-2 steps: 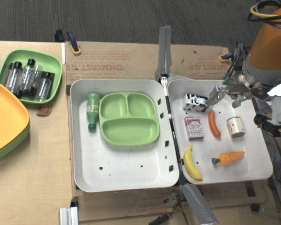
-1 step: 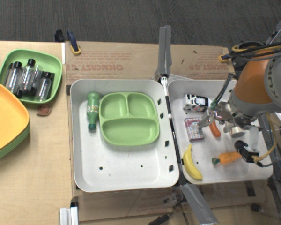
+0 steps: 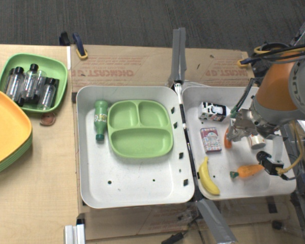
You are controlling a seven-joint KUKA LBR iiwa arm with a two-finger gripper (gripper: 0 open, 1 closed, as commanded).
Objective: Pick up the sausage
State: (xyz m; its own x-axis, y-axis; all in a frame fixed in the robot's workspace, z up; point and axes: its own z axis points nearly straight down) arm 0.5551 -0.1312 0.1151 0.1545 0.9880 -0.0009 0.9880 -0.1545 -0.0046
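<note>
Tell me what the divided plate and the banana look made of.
Divided plate: looks like matte moulded plastic, uniform pale green with soft rounded compartment ridges. Banana: probably a plastic toy, given its even yellow and smooth surface, though real fruit can't be ruled out.

From my feed I see dark grey ribbed carpet [image 3: 142, 9] across the top of the frame. Below it sits a pale wooden bench [image 3: 51, 187] on the left, and a sheet of printed brown cardboard [image 3: 127, 67] lies under the two bins, reaching the upper right. A grey metal bar [image 3: 178, 55] runs down the upper middle. The light is even, with soft shadows.
</note>
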